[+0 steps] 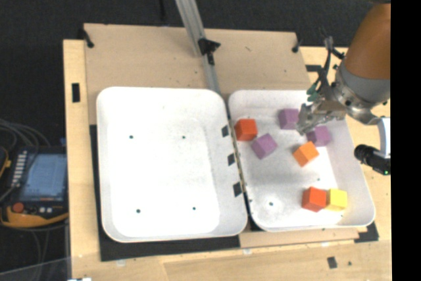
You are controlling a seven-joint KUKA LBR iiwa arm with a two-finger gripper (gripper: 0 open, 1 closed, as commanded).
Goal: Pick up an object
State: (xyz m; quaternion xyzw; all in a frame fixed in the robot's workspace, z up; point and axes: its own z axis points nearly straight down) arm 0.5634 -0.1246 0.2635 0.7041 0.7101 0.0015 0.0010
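Note:
The right bin (276, 207) holds several blocks. An orange-red cube (246, 129) sits near its left wall, with a purple block (264, 145) just below it. Another purple block (287, 118) lies further right, and a third purple block (321, 135) sits by the gripper. An orange block (305, 154) rests in the middle. At the front right, a red-orange cube (315, 198) touches a yellow cube (338, 198). My gripper (307, 122) hangs low over the bin between the two right-hand purple blocks. Nothing shows between its fingers.
The left bin (164, 161) lies beside the right one, with black clips along the seam between them. A slanted metal pole (187, 6) rises from behind the bins. A small screen device (39, 178) sits off the bench at the left.

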